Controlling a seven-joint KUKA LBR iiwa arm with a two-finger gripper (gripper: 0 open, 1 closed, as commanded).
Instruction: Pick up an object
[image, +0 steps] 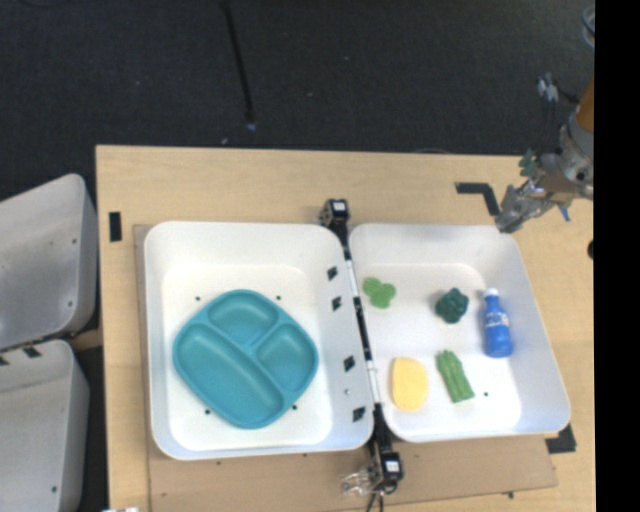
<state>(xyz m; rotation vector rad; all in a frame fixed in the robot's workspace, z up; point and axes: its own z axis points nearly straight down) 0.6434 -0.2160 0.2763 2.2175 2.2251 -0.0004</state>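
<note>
A dark, speckled floor (300, 70) surrounds a pale wooden counter (220, 185), with light grey rounded panels (40, 300) at the left edge and a thin dark cable (238, 60) trailing across the floor toward the counter's far side. Two shallow white bins sit side by side on the counter, touching along a hinged middle seam. The left bin (170, 250) holds a teal divided plate (246, 356), lying flat and turned at an angle. The right bin (520, 400) holds five small things, all apart from one another: a yellow block (408, 384) near the front, a blue bottle (496, 322) lying toward the right wall, a green ridged piece (454, 376) beside the yellow block, a dark green lump (451, 305), and a light green lump (378, 292) near the seam. The pincer (522, 205) hangs over the far right corner of the right bin, well apart from every object, with nothing seen between its fingers; how wide it stands cannot be told.
</note>
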